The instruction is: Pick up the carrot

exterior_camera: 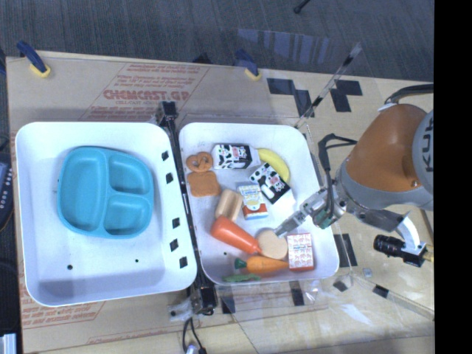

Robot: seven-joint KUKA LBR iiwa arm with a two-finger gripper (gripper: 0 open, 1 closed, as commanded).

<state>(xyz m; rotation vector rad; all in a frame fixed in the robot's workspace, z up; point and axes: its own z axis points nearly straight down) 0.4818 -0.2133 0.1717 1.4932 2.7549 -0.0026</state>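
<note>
I see the arm (pixel 383 168) over the right bin (pixel 313 153) | gripper (pixel 295 223) low among the toys, its opening I cannot tell | carrot (pixel 267 265) at the near wall, touching a beige disc (pixel 271 245); I risk snagging that instead

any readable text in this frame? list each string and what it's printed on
"CHEMCAST GP" in red, on the brown protective sheet behind the bins; the smaller red lines around it are too blurred to read.
"KU", cut off at the edge, on the arm's grey housing.
Print on the red-and-white carton, the small juice box and the two cow-patterned cartons: too small to read.
</note>
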